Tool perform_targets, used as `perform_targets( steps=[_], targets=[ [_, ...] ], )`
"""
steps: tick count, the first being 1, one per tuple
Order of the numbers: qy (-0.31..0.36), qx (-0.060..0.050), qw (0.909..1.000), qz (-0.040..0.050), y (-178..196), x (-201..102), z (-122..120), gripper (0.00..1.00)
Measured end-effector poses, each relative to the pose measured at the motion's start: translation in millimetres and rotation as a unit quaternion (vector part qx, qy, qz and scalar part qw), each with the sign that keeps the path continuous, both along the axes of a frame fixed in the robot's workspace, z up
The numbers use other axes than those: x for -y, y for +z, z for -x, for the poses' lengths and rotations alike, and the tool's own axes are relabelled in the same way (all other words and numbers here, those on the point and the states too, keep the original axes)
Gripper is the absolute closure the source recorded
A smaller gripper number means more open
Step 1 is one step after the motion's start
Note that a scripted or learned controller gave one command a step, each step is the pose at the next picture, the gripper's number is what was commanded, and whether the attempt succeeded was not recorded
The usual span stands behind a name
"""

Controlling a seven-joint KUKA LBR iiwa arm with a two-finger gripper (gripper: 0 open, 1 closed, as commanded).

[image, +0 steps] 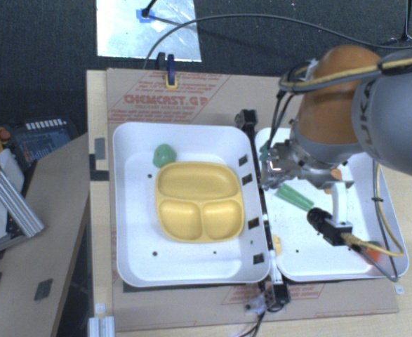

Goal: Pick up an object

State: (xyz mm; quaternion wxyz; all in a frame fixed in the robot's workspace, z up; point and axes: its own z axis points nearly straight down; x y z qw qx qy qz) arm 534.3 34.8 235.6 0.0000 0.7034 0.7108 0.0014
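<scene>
The gripper (277,166) hangs over the upper left part of the right bin (311,262), beside the wall between the bins. The wrist covers it, so we cannot tell whether it is released or clenched. The arm enters from the frame's right and bends down over that bin. A green stick (295,196) lies just below the gripper. The left bin (139,213) holds a yellow divided tray (198,201).

Dark carpet (30,55), foil sheet (125,27), cardboard-topped bench (206,90)
</scene>
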Motion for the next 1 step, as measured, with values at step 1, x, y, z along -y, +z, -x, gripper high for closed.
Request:
perform_targets(
  steps=[1],
  targets=[
    [0.0,0.0,1.0,-0.0001,4.2,-50.4,6.6,1.0]
  ],
)
